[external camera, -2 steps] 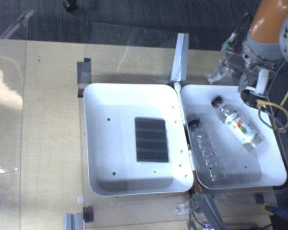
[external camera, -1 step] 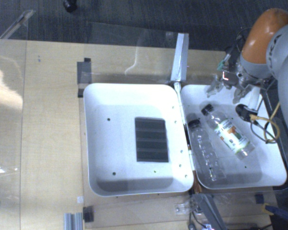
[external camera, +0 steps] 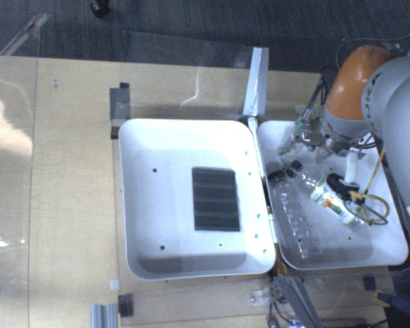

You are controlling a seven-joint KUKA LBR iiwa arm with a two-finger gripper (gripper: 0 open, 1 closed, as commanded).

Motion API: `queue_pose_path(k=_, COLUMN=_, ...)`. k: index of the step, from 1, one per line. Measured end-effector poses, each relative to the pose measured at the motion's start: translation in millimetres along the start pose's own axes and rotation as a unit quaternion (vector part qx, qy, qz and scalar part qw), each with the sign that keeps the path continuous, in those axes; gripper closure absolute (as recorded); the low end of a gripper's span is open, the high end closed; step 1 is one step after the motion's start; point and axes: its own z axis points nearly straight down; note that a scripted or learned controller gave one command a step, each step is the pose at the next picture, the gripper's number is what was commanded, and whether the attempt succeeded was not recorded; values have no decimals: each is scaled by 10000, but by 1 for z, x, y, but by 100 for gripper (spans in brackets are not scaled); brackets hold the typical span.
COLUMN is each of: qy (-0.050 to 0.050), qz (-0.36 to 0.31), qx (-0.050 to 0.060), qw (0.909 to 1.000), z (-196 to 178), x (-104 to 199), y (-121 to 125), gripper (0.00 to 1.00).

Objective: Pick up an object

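The end effector sat low in the right bin, but I couldn't tell its grip state. The clear bottle lay just beside it among other see-through plastic, so it could easily have slipped or been missed.

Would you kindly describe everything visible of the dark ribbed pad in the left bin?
The dark ribbed pad is a flat rectangle, near black, crossed by lighter lines that split it into four bands. It looks like rubber or foam, though that is uncertain. It lies flat on the floor of the left bin, right of centre, long side running away from the camera, touching nothing else.
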Motion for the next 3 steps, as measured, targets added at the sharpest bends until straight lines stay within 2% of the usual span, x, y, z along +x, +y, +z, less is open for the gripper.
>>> queue_pose_path(k=1, qy=2, qz=-1214, qx=-15, qw=9926, z=-2, x=-1, y=-41, gripper=0)
queue_pose_path(k=2, qy=2, qz=-1215, qx=-71, qw=9926, z=-15, x=0, y=-37, gripper=100)
queue_pose_path(k=3, qy=-4, qz=-754, qx=-19, qw=9972, z=-2, x=-8, y=-4, gripper=100)
